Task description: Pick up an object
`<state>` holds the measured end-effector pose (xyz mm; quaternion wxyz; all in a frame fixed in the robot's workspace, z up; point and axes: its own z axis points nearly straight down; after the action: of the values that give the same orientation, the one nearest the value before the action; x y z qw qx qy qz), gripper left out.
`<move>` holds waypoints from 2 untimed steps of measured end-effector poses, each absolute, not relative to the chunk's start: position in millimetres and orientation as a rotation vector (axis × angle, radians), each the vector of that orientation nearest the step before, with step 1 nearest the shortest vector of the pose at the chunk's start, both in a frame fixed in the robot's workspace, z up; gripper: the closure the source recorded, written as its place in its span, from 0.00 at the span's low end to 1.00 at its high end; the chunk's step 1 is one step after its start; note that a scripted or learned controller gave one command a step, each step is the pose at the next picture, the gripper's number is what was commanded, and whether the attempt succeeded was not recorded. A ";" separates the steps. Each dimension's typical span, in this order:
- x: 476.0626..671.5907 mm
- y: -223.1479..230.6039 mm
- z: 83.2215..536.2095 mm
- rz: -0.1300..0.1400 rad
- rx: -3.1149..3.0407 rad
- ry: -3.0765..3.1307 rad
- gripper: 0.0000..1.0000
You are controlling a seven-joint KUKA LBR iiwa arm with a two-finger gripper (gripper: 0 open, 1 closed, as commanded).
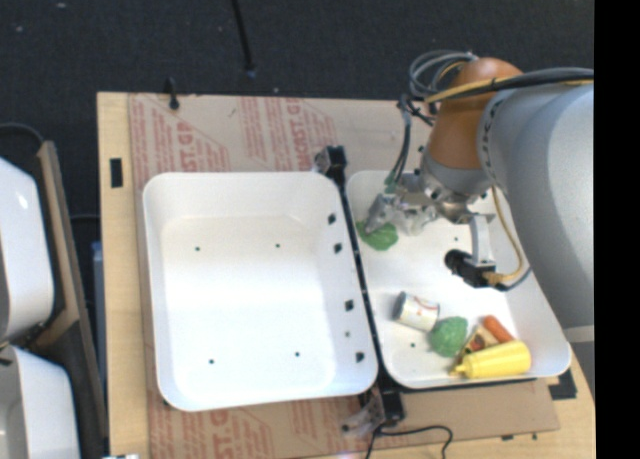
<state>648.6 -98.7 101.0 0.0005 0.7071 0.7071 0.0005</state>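
Robotics lab – KUKA arm (540,137), two white bins (160,207), cardboard-topped bench (230,132), cables.

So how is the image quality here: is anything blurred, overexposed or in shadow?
Camera view: soft overall; the white bins glare nearly to blank white; the gripper near the green object is blurry; the floor beyond the bench is very dark.

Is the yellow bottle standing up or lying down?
Lying down. The yellow bottle rests on its side in the right bin, at its near edge, beside the carrot.
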 end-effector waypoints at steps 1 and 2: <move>632.3 -96.6 100.9 0.000 2.223 2.220 0.00; 648.0 -96.8 100.8 0.001 2.222 2.220 0.00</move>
<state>648.0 -96.8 100.8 0.0004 0.7074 0.7069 0.0002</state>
